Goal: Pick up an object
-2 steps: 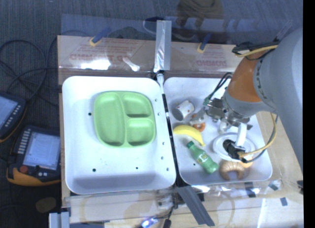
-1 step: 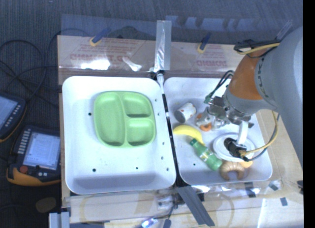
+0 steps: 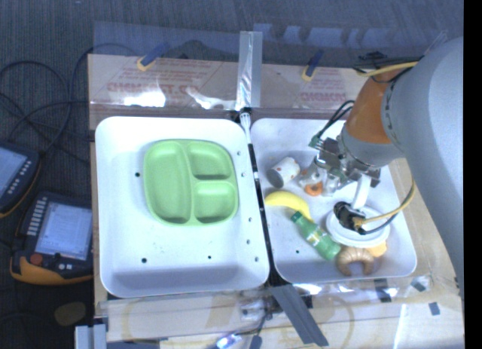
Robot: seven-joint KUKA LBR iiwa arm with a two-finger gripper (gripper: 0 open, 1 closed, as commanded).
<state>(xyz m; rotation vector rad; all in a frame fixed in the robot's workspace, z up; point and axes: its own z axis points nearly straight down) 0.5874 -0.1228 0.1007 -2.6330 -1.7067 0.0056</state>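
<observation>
My gripper (image 3: pixel 328 176) hangs low in the right bin (image 3: pixel 403 261), near its back middle. Just left of it and below lies a small orange and white thing (image 3: pixel 312 187), very close to the gripper's tip; I cannot tell whether they touch. A white cup (image 3: pixel 284 168) lies on its side further left. In front are a yellow banana (image 3: pixel 289 203), a green bottle (image 3: pixel 317 237) lying flat, and a brown croissant-shaped piece (image 3: pixel 357 260) by the front wall.
The left bin (image 3: pixel 113 264) holds a green divided plate (image 3: pixel 190 182). The grey arm with its orange band (image 3: pixel 370 114) covers the right bin's back right part. A raised divider rim (image 3: pixel 256 189) runs between the two bins.
</observation>
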